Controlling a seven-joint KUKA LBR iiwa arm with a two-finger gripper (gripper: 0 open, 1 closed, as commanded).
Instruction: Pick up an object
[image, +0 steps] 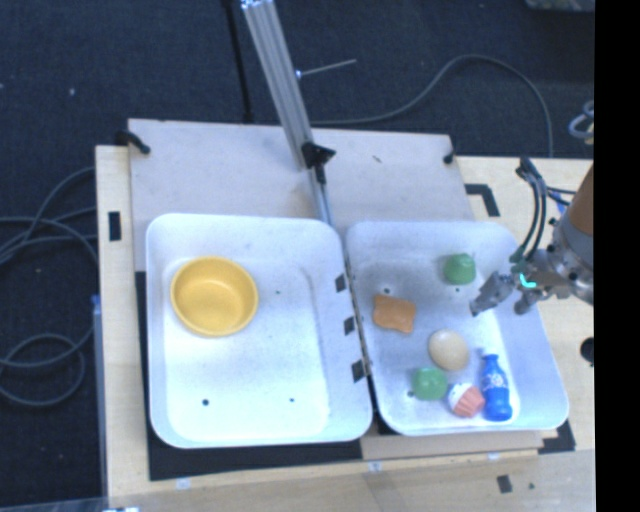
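The right bin (400, 245) holds several small objects: a green ball (459, 268) at the back, an orange block (394, 314), a cream egg-shaped piece (449, 350), a green lump (431, 383), a red and white item (465, 400) and a blue bottle (494, 386). My gripper (507, 296) hangs over the right side of this bin, right of the green ball and above the blue bottle. Its two fingers are spread apart, with nothing between them.
A yellow bowl (214, 295) sits in the left bin (300, 400). A slanted metal pole (283, 85) rises from behind the bins. Cables lie on the dark floor around the bench.
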